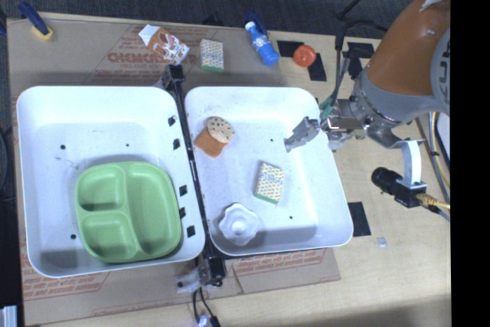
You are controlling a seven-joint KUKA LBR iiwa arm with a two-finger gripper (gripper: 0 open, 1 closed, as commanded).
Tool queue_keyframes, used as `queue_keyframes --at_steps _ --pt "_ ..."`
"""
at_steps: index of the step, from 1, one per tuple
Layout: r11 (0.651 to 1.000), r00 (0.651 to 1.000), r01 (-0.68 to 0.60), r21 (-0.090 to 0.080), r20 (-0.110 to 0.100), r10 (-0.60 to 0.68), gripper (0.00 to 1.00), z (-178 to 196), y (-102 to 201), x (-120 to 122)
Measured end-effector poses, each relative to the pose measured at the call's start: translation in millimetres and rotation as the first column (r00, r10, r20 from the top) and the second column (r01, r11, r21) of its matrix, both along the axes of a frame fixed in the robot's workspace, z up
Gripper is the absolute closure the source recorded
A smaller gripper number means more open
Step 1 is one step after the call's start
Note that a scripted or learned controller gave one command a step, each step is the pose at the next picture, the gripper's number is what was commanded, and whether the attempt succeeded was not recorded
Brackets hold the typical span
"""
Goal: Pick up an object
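Note:
The right bin [321,188] holds three things. An orange block with a tan speckled round piece on top [215,135] lies near its upper left. A small patterned box [269,182] lies in the middle. A white cup-like object [239,223] stands near the front wall. My gripper [300,134] hangs over the right bin's upper right part, right of and above the patterned box, with nothing seen between its fingers. The grey arm with its orange band [409,38] comes in from the right.
A green divided plate [126,209] lies in the left bin [31,119]. Behind the bins on the bench lie a snack packet [162,44], a small box [211,55], a blue bottle [262,43] and an orange ball [305,54]. A blue clamp [34,20] sits far left.

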State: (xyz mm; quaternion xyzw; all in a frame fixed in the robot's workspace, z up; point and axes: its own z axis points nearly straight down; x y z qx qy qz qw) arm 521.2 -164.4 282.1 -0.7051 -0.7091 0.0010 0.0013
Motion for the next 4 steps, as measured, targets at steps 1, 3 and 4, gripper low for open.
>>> queue_keyframes --at_steps 1,3,4 --pt "1.000 1.000 0.001 0.002 -0.005 -0.001 0.00 -150.2 -46.8 -27.0" --pt "1.000 1.000 -0.003 0.002 -0.002 0.003 0.00 -190.9 70.3 -45.0" --pt "1.000 1.000 -0.001 0.000 0.000 0.001 0.00 -190.5 71.9 -1.2"
